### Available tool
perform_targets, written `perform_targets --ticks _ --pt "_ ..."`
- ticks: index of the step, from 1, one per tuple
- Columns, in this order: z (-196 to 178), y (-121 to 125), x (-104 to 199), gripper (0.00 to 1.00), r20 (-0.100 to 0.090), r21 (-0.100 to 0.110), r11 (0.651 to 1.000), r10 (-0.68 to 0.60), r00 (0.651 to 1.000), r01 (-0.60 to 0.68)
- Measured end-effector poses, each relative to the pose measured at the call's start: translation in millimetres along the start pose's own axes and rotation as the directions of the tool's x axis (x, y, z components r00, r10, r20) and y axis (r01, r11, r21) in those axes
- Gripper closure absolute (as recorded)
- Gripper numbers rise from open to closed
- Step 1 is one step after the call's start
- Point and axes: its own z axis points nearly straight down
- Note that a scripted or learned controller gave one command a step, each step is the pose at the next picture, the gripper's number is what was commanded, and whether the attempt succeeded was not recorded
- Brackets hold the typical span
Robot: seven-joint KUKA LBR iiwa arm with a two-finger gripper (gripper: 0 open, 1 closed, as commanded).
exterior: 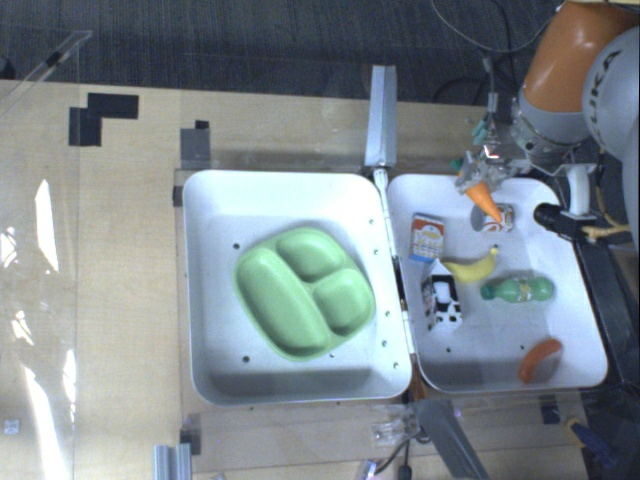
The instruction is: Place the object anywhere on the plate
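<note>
A green three-compartment plate (300, 290) lies in the left bin (205, 358), with nothing on it. My gripper (480, 176) hangs over the far edge of the right bin (585, 358). It is shut on the top end of an orange carrot (486, 202), which slants down from between the fingers. The carrot's lower tip points toward a small can (499, 219) just below it.
The right bin also holds a small juice carton (427, 238), a banana (473, 265), a black-and-white cow figure (442, 303), a green bottle (517, 289) and an orange sausage-like piece (540, 359). A metal divider post (380, 118) stands between the bins.
</note>
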Motion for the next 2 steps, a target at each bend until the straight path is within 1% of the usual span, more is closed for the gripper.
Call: perform_targets --ticks 1,2 --pt "10.9 -30.0 59.4 1.0 -0.003 0.002 0.997 0.08 0.997 -0.08" --pt "10.8 -76.3 135.1 1.0 -0.003 0.003 0.986 0.166 0.986 -0.166"
